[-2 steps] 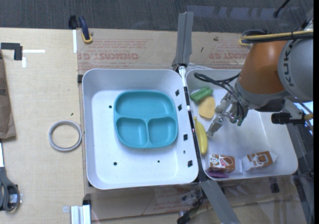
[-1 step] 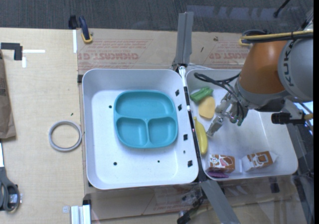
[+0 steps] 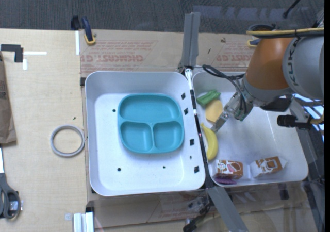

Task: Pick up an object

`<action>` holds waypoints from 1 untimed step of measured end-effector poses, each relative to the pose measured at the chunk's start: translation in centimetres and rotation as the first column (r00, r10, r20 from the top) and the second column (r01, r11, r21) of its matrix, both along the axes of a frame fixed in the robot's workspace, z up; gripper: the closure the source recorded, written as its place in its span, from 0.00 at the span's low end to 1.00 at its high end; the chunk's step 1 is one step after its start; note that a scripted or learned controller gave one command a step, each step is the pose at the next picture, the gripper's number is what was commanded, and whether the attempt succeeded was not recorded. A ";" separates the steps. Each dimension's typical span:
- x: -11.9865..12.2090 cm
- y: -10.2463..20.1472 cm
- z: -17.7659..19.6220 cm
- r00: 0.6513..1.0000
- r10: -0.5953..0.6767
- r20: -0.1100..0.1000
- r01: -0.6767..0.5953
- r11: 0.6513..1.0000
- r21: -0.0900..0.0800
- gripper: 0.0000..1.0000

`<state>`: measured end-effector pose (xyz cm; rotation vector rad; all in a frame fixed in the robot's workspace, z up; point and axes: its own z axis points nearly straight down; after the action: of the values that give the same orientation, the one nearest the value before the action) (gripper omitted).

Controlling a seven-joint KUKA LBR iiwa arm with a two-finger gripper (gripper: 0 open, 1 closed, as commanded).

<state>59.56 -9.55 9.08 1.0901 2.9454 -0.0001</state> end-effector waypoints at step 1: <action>0.1 -0.1 0.8 1.000 -0.001 0.002 0.001 1.000 0.000 1.00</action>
<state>59.64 -9.64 9.92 1.0915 2.9432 0.0004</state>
